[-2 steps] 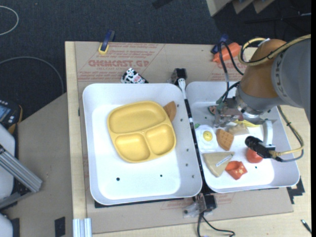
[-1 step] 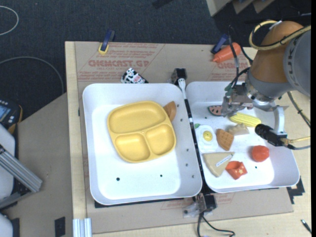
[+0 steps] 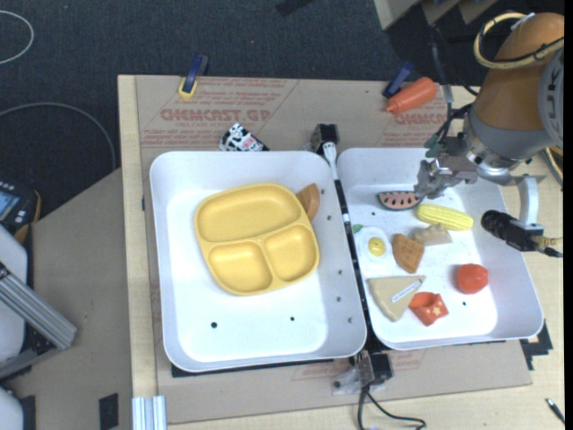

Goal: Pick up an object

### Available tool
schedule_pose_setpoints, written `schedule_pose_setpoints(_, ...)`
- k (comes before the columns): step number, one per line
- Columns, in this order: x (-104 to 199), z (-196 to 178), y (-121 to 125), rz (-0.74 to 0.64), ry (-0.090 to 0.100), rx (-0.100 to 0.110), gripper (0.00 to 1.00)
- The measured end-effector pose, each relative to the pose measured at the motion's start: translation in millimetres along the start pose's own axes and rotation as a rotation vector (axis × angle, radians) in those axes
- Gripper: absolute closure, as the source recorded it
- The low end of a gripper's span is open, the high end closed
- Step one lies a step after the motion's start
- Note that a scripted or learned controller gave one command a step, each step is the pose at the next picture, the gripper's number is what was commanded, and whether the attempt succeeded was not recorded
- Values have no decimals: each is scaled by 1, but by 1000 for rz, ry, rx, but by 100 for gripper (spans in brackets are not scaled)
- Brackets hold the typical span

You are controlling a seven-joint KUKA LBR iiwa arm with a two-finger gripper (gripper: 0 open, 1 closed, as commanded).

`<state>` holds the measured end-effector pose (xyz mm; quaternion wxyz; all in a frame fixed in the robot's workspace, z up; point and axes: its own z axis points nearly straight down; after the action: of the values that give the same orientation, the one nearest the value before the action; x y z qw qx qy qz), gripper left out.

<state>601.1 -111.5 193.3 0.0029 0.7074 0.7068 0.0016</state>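
1. lying flat near the far end of the right bin [image 3: 524,305]: a watermelon slice [image 3: 399,200], red with a dark rind, curved side facing the near edge.
2. resting just to its right: a yellow corn cob [image 3: 445,216], lying on its side, slightly slanted.
3. sitting near the bin's left wall: a fried egg [image 3: 375,244], white with a yellow yolk.
4. lying beside the egg: a brown waffle-like piece [image 3: 408,253], touching a pale beige piece [image 3: 436,235] under the corn.
5. lying flat toward the near edge: a tan sandwich wedge [image 3: 393,294].
6. sitting just beside the wedge: a small red block [image 3: 429,307].
7. standing apart at the right: a round red tomato [image 3: 472,278].
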Motion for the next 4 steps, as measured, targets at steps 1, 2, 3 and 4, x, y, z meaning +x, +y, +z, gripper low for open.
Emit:
schedule_pose_setpoints(1, 0, -34, 1, -2, 0, 0, 100)
schedule_pose_setpoints(2, 44, -33, 4, -6, 4, 6, 100)
schedule_pose_setpoints(3, 91, -36, 3, -7, 5, 7, 100)
schedule_pose_setpoints(4, 88, -41, 4, -2, 2, 4, 100)
